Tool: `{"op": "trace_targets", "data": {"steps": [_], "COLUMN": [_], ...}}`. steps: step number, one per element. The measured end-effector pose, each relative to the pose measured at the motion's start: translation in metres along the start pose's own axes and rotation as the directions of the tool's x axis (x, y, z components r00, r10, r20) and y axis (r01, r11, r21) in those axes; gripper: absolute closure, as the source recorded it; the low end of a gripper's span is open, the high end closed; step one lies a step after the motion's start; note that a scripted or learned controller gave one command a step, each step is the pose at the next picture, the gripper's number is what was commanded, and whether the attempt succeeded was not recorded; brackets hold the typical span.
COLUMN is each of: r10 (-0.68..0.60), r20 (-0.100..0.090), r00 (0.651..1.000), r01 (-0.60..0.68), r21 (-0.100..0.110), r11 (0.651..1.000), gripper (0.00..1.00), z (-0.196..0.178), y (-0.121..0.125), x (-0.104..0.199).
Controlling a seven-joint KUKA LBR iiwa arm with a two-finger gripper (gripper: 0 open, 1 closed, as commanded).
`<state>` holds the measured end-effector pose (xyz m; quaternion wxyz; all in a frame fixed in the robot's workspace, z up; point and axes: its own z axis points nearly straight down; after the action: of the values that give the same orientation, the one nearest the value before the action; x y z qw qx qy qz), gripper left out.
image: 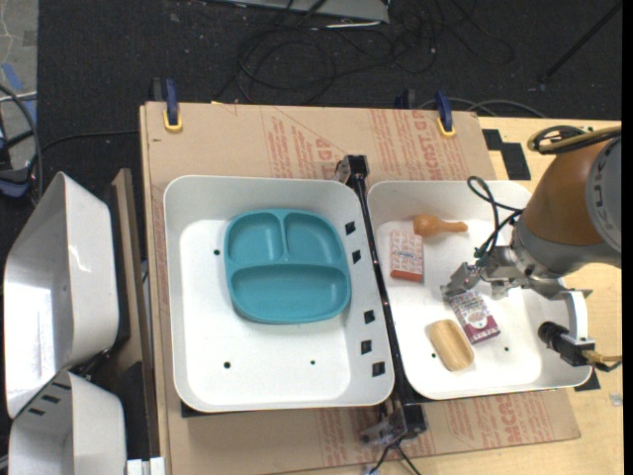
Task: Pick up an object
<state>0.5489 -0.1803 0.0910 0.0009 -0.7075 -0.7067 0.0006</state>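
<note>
At the far left edge, two spare white tubs [54,295] are seen stacked off the bench, tilted on their sides. Next, the brown cardboard bench top [297,142] is taken in, with two clamps at its back edge. On it the left bin [188,295] is seen, and a teal divided plate [288,266] is laid flat inside it, slightly toward the back, its three compartments facing up. A black divider strip [371,275] is run between the two bins, which are set touching side by side. Over in the right bin [514,369], a small pink-and-white packet [406,254] is found nearest the divider, with an orange drumstick-shaped toy [438,227] lying just behind it toward the back wall. Toward the front of the bin a tan bread-roll-shaped object [449,345] is laid at a slant, and just beside it a small purple-and-white carton [475,318] is lying on the floor of the bin. The gripper [463,287] is poised right above the carton's back end, at or very near touching it; how far its fingers are spread cannot be told from this angle, and nothing is seen lifted. Behind it, the orange band [564,191] and grey wrist of the arm [554,250] are brought in from the right, over the bin's right side.
</note>
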Motion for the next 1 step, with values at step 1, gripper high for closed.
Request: {"op": "trace_targets", "data": {"steps": [1], "r10": [0.000], "r20": [0.001], "r00": [1.000], "r01": [0.000], "r21": [-0.003], "r11": [1.000], "gripper": [1.00], "z": [-0.0113], "y": [0.0007], "x": [0.0001]}}
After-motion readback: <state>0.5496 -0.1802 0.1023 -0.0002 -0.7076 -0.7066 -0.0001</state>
